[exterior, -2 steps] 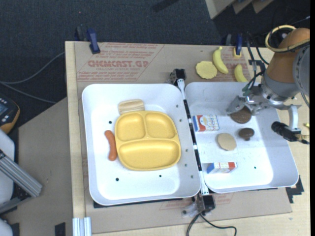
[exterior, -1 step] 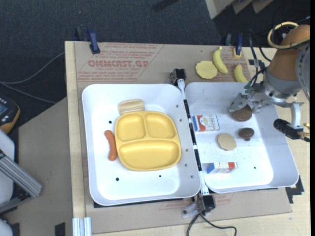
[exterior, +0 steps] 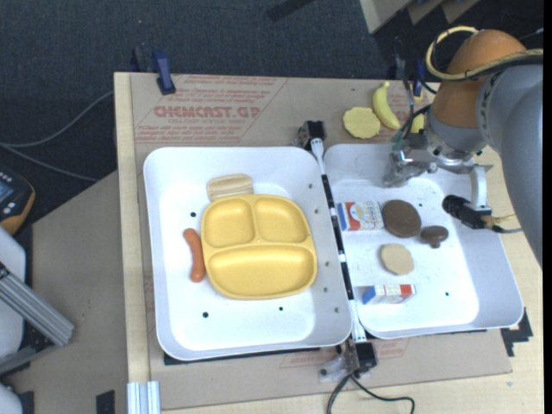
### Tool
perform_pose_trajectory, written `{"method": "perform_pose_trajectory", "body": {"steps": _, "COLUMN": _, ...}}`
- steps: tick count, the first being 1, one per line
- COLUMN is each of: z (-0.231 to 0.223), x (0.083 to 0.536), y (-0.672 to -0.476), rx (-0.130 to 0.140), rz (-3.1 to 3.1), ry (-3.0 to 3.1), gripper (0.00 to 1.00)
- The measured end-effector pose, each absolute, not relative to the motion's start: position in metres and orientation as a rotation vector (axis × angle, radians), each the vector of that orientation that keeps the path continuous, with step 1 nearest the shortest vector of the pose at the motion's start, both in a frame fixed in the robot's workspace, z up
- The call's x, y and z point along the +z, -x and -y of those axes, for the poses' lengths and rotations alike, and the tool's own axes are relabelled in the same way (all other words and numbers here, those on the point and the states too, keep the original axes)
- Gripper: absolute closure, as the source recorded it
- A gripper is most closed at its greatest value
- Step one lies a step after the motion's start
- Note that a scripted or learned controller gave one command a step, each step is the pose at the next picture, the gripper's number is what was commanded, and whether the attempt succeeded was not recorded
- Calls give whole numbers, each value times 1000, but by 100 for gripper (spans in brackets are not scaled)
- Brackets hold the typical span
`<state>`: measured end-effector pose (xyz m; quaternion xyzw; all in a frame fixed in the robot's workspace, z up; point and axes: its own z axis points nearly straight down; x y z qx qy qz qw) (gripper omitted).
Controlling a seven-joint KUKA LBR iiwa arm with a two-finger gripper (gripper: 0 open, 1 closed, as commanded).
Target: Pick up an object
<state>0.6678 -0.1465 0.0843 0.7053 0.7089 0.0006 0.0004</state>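
The tool (exterior: 402, 171) hangs low over the far end of the right bin (exterior: 483, 304), above bare white floor. The view is too coarse to tell whether it is open or closed, and nothing shows in its grasp. The task names no particular thing, so any loose item will serve. The nearest candidates lie just on the camera's side of the tool: a brown disc (exterior: 401, 217), a small carton (exterior: 358, 216) just beside it toward the middle divider, and a small brown lump (exterior: 434, 235) on the disc's other side.

The plainest risk is a grasp on nothing: if the tool descends where it stands, it meets only the bin floor. A move toward the disc brings a second hazard. The disc looks flat and low, so the tool could ride over it or push it along instead of lifting it. Its closeness to the carton means a slightly misplaced descent could land on both or knock one into the other. The carton also lies close to the divider, where the tool could strike the rim.

The tan round (exterior: 397, 259) and the second carton (exterior: 388, 293) lie more apart and seem cleaner targets. A banana (exterior: 385, 106) and a yellow slice (exterior: 361, 122) rest on the desk (exterior: 216, 110) beyond the bin's far wall, and a drift that way would likely catch that wall.
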Motion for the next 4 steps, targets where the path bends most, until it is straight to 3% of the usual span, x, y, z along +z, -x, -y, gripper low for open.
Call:
{"method": "perform_pose_trajectory", "body": {"steps": 1, "z": 150, "x": 85, "y": -667, "rx": 0, "rz": -2222, "ry": -2219, "gripper": 0}}
{"method": "perform_pose_trajectory", "body": {"steps": 2, "z": 176, "x": 84, "y": -558, "rx": -9, "rz": -2219, "ry": -2233, "gripper": 0}}
{"method": "perform_pose_trajectory", "body": {"steps": 3, "z": 152, "x": 85, "y": -613, "rx": 4, "rz": -2223, "ry": -2214, "gripper": 0}}
{"method": "perform_pose_trajectory", "body": {"steps": 4, "z": 173, "x": 85, "y": -590, "rx": -3, "rz": -2220, "ry": -2225, "gripper": 0}}
